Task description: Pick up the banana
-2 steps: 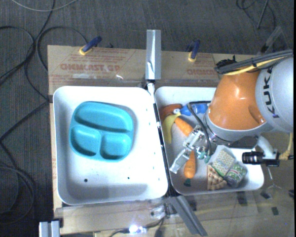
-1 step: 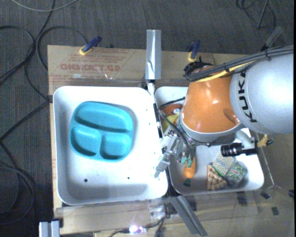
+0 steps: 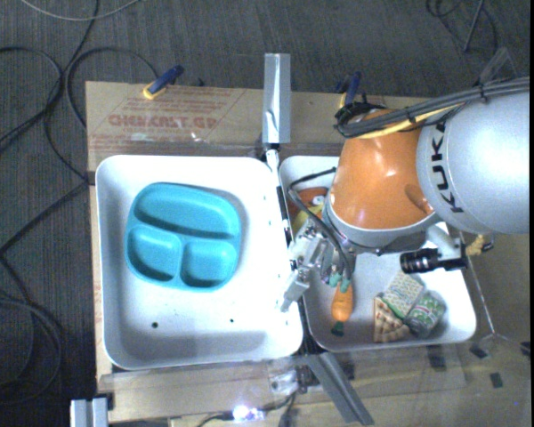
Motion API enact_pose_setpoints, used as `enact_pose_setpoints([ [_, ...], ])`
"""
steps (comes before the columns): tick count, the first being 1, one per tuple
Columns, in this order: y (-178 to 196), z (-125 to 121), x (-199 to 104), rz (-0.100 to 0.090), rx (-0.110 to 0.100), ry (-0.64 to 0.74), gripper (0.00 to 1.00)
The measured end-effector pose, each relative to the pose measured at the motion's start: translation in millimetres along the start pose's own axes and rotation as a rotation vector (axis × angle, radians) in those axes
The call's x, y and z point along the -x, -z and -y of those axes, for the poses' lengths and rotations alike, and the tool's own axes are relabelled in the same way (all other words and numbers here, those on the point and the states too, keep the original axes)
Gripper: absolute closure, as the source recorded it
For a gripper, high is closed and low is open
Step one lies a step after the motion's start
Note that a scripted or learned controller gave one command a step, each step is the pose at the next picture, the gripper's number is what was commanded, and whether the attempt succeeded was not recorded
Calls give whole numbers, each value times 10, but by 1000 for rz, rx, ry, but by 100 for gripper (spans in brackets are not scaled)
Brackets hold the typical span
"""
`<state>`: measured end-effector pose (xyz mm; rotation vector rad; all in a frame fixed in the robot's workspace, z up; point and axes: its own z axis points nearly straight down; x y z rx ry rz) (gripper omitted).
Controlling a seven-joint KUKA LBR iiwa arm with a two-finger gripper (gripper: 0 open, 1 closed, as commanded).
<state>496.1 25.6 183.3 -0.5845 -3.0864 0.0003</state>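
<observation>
Yellow banana (image 3: 318, 205) peeks beside the orange band (image 3: 378, 181), just beyond the jaws; their state is unclear.

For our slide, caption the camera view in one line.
KUKA arm lowers its tool into the right bin beside a carrot; blue tray sits left.

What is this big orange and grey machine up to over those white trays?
It is a robot arm reaching from the right over the right bin, where its gripper hangs low by the left wall. A carrot and some small packets lie in that bin. The left bin holds a blue divided tray. The banana it is after isn't clearly visible.
</observation>
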Motion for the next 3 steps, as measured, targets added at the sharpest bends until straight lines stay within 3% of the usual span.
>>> enact_pose_setpoints([
  [1, 5, 519, 79, 1, -1, 167, 0],
  [2, 3, 209, 369, 1, -1, 288, 0],
  [3, 1, 118, -90, -1, 1, 270, 0],
])
